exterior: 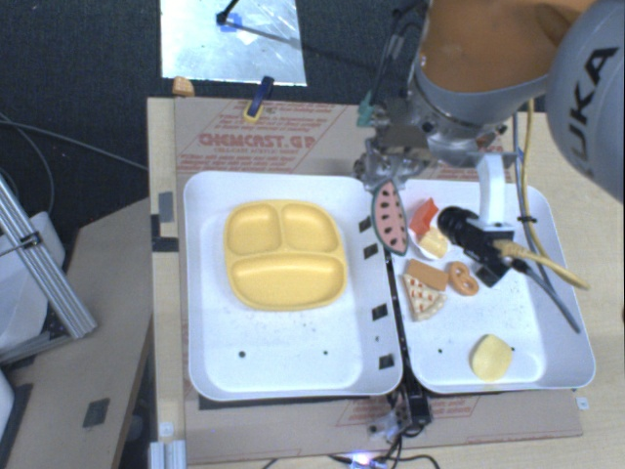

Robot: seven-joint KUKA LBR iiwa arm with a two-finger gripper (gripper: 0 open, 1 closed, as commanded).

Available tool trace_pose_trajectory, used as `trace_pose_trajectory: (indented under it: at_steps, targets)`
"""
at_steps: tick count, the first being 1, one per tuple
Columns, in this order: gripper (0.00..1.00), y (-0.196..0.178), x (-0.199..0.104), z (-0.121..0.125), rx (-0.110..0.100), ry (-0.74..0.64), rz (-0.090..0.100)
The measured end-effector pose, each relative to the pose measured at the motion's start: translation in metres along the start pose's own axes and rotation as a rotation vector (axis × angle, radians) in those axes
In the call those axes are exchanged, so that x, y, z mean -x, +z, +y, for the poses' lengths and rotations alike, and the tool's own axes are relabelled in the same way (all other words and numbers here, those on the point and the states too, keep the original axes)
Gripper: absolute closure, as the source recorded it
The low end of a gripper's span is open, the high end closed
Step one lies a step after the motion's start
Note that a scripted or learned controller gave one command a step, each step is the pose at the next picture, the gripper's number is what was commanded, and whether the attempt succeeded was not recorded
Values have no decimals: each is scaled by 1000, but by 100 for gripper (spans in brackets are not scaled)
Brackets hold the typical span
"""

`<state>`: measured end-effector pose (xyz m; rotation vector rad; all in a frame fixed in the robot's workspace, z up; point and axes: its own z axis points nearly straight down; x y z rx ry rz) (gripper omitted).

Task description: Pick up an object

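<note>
My gripper [383,176] hangs over the far end of the divider between the two white bins. A watermelon slice [391,219], red with black seeds and a green rind, dangles upright from its fingers, and the gripper is shut on the slice's top end. The slice's lower tip is above the left edge of the right bin [571,364]. In that bin lie a red piece [423,215], a pale cheese wedge [434,244], a pretzel [463,279], a pizza slice [423,297] and a yellow lump [491,357].
A yellow divided plate [285,255] fills the upper middle of the left bin [200,360]. The grey and orange arm looms over the right bin's far side. On the cardboard behind the bins lie a blue and yellow tool [259,99] and a shiny sheet [232,27].
</note>
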<state>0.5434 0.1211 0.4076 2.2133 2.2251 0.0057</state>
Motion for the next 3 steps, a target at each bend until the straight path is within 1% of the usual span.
trace_pose_trajectory:
  at_steps: [1, 2, 3]
  targets:
    - [100, -11, 0, 1, 2, -3, 0]
    - [100, 37, 52, -54, -9, 9, -1]
    - [100, 11, 10, -57, -1, -2, 2]
